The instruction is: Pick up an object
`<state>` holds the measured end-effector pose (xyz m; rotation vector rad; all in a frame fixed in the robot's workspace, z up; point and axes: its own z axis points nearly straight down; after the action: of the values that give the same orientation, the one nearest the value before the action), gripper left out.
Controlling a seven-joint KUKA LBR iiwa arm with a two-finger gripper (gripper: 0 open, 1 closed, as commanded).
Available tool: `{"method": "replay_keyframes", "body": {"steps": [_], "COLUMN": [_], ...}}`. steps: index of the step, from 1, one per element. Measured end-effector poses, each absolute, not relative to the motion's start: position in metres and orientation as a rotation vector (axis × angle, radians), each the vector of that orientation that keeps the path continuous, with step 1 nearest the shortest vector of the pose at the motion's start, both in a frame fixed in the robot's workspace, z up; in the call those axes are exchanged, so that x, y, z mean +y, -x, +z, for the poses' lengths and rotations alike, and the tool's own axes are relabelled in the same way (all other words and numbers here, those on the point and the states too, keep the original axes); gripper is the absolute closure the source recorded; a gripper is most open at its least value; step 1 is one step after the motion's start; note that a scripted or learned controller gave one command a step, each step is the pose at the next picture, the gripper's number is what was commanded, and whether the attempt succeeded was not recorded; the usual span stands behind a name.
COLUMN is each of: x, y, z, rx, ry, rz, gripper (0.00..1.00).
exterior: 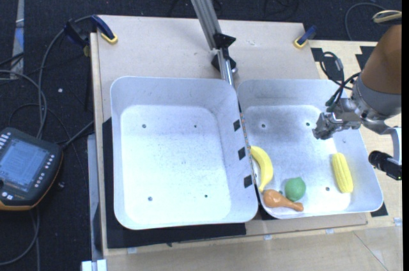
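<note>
The right bin holds a yellow banana against its left wall, a green round fruit, an orange-brown drumstick-shaped piece at the front, and a yellow corn cob near the right wall. My gripper hangs over the right part of this bin, above and slightly left of the corn cob. Nothing shows between its tips.
The left bin lies beside the right one, sharing a raised middle rim. A slanted metal pole comes down to the rim's far end. Yellow clamps hold the bench corners. A teach pendant lies on the floor at left.
</note>
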<state>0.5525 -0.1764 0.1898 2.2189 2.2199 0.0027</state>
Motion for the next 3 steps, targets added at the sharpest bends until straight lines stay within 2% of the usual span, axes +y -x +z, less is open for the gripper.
{"method": "replay_keyframes", "body": {"steps": [2,3], "x": [-0.171,-0.12], "y": [-0.549,-0.56], "z": [0.273,0.256], "rx": [2.22,2.227], "ry": [-2.219,-2.218], "rz": [0.003,0.0], "gripper": [1.0,1.0]}}
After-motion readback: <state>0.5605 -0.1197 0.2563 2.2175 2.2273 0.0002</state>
